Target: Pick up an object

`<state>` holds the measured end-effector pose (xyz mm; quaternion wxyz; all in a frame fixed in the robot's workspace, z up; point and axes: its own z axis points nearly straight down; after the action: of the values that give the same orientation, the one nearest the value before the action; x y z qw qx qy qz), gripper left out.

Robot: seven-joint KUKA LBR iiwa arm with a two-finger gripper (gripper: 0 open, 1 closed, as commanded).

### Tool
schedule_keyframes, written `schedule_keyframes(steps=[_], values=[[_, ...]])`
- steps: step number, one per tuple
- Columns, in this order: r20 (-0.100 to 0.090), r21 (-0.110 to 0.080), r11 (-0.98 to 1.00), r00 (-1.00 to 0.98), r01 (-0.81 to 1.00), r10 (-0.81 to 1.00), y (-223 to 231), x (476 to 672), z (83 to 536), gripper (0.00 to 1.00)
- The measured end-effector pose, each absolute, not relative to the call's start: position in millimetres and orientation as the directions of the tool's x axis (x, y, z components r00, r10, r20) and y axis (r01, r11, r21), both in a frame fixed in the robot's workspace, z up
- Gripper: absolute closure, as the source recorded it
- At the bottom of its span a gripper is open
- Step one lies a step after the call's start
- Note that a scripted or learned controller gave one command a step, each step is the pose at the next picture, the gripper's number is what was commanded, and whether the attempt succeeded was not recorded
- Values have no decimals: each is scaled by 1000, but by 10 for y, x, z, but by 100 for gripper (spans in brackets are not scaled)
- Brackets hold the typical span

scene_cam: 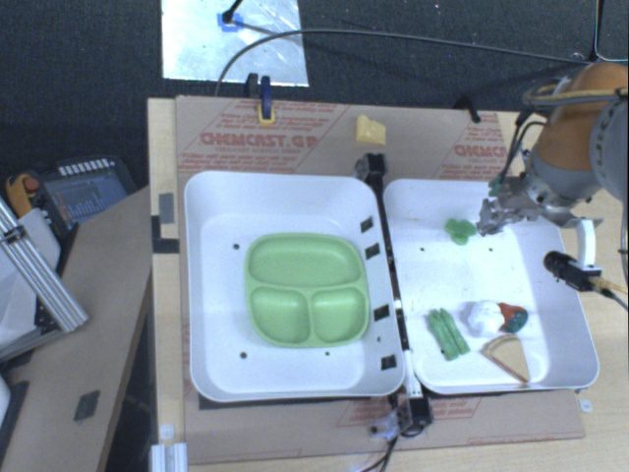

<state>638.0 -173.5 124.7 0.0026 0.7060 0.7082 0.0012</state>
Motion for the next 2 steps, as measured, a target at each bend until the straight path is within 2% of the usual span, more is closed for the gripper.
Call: schedule_keyframes(steps=[2], values=[[-2,8,6,-6,1000,1000,-1619,6474,2184,100]])
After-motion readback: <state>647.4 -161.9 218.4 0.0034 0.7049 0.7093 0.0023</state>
